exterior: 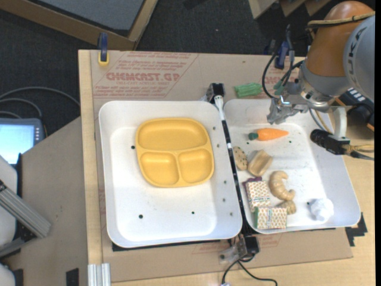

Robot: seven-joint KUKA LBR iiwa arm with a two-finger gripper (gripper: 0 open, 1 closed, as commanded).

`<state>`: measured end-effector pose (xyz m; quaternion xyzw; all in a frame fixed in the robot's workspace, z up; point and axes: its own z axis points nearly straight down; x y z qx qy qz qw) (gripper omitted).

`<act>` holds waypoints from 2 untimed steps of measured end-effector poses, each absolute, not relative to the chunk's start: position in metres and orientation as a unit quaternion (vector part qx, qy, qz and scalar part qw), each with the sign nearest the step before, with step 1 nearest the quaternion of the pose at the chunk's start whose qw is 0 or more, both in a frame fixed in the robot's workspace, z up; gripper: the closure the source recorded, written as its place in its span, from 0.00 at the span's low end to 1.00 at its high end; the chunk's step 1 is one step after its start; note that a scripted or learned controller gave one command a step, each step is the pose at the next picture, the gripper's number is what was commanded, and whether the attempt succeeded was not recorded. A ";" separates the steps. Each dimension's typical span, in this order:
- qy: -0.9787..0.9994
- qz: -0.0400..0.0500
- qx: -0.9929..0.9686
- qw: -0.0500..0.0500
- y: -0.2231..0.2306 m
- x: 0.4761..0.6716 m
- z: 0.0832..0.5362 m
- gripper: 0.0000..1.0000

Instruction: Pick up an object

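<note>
Reaching in from the upper right of the frame: grey arm (351,46) with an orange band. Hanging at its end, the hand (281,113), low over the top part of the right bin (339,177). Cannot tell how the hand is set, wide or narrow; too small and dark to see. Nothing seen held in it.

Lying just below the hand, in the upper part of the right bin: orange carrot (271,134) with a green end, pointing left. Lower down, near the middle of that bin: small tan block (259,162) and a speckled cookie-like piece (240,158) beside the left wall. Below those: curved croissant (281,186), then two little packets, pink and white (258,192) and green and white (271,217), with patterns too small to read. Sitting in the lower right corner of the bin: crumpled white lump (320,208).

Filling much of the left bin (119,207): yellow plate (175,151) with three sections, one wide on top and two small below.

Resting on the desk (101,243), under both bins: brown cardboard sheet (143,79) with red writing in the upper left, reading "CHEMCAST GP" in big letters, smaller lines under it too faint to read. Lying on the cardboard above the right bin: small green thing (248,90). Clipped at the upper left edge of the cardboard: blue and yellow clamp (103,47).
</note>
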<state>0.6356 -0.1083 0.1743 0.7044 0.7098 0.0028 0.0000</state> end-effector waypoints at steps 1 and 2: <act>0.708 0.000 0.707 -0.001 -0.114 0.634 0.169 0.00; 0.707 -0.003 0.708 -0.003 -0.125 0.635 0.079 0.00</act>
